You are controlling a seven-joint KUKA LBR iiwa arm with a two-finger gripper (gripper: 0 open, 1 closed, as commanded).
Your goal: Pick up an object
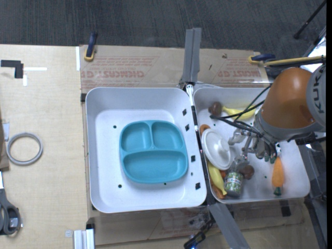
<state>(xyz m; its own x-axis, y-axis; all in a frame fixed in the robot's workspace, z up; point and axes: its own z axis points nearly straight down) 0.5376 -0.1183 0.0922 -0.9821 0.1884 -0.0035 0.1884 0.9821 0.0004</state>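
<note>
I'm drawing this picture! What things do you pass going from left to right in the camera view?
Grey tape ring → blue divided plate → white bowl → gripper → carrot.

Tool (252, 150) fingers' state unclear; scissors (9, 218) edge-cropped.

The two shallow white bins (98, 154) look like smooth, faintly glossy plastic. In the left one, the teal divided plate (154, 152) is matt plastic. The pale bench top (41, 97) reads as smooth wood, with brown printed cardboard (135, 69) at the far side. The arm's orange band (289, 98) shines glossy.
</note>
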